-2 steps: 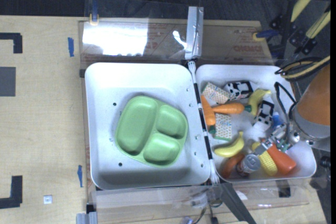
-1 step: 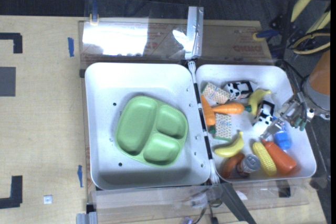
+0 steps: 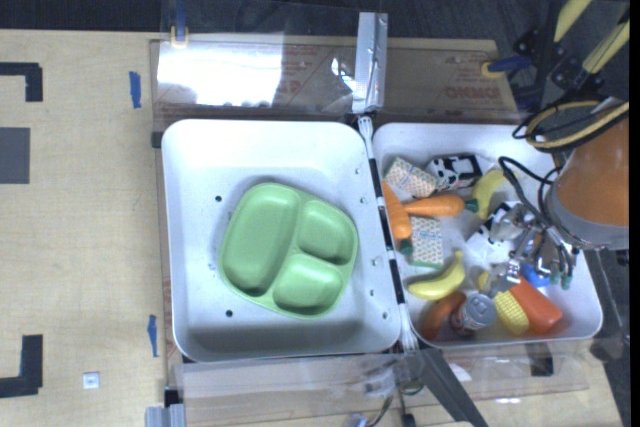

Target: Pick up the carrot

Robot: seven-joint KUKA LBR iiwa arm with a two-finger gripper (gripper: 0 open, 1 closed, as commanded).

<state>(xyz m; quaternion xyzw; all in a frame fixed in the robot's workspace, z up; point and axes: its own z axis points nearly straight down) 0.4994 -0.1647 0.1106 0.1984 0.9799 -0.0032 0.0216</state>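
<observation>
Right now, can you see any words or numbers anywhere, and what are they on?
Nothing here can be read for sure.
Reddish print on the brown board behind the right bin: too blurred to read.
Patterned packets in that bin: a checked pattern, no letters I can make out.
The green tray and the carrot: no writing.

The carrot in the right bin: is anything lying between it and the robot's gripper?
The carrot lies uncovered near the bin's middle left. The gripper sits to its right and lower in the view. A yellow toy lies just right of the carrot's tip, and a banana lies below it. Nothing visible rests on top of the carrot.
</observation>
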